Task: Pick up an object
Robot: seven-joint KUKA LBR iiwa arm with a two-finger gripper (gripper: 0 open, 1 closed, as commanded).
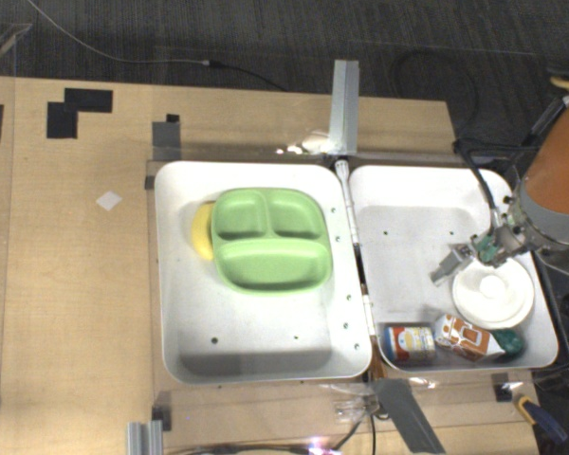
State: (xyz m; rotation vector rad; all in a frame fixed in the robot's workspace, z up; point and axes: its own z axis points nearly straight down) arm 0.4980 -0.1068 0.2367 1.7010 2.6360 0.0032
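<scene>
Hanging just at ten o'clock of the round white plastic bowl point(493, 294) in the right white bin point(408, 216), the claw point(463, 257), fingers apart and empty, should drop straight over the bowl's rim before squeezing.

A pale wooden surface point(76, 282) fills the left and middle; black tape patches point(76, 110) sit near its far left corner; beyond it lies dark carpeted floor point(266, 17), crossed by a thin cable point(123, 57); a grey metal post point(345, 107) stands at the far edge.
</scene>
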